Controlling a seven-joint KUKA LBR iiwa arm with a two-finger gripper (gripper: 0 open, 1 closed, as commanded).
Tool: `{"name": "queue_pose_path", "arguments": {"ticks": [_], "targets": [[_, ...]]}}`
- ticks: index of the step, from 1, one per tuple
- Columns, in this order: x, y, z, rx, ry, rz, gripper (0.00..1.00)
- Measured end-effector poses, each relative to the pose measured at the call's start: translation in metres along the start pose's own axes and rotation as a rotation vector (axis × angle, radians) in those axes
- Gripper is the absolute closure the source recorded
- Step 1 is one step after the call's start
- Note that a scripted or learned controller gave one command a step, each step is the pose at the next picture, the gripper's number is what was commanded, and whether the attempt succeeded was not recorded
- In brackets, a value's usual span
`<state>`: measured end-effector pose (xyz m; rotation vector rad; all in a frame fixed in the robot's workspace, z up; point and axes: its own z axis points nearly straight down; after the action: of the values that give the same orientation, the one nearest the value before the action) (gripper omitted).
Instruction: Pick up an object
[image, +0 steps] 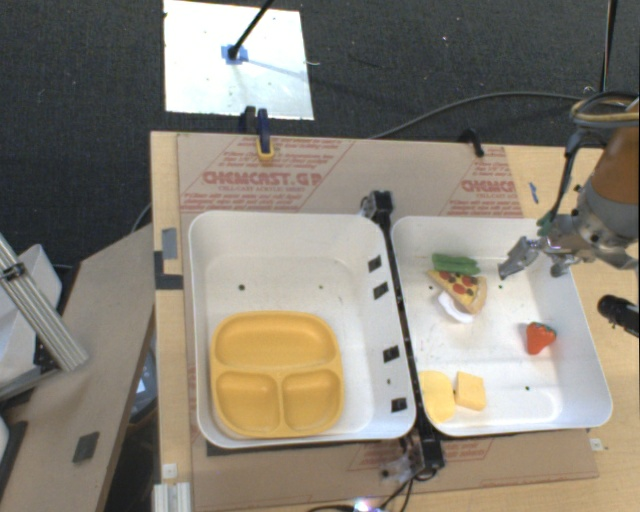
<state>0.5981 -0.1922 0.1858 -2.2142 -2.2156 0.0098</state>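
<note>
Dark carpet (80, 120) around wooden bench (165, 330)

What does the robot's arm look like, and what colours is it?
The robot arm is a round grey tube with an orange band above the wrist. At its end sits a small gripper of grey metal with thin fingers. A dark cable curves beside the arm.

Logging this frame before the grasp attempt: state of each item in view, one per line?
gripper: above the right bin's upper right, holding nothing
pizza slice: lying flat, right bin
green piece: lying just above the pizza slice
strawberry: loose, right side of right bin
yellow pieces: side by side, bin's lower left
yellow tray: flat in left bin
</note>
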Motion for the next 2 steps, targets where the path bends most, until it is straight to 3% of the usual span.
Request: {"name": "queue_pose_path", "arguments": {"ticks": [1, 2], "targets": [[0.000, 0.003, -0.008, -0.012, -0.003, -0.003, 0.00], [0.003, 0.015, 0.043, -0.013, -0.003, -0.006, 0.00]]}}
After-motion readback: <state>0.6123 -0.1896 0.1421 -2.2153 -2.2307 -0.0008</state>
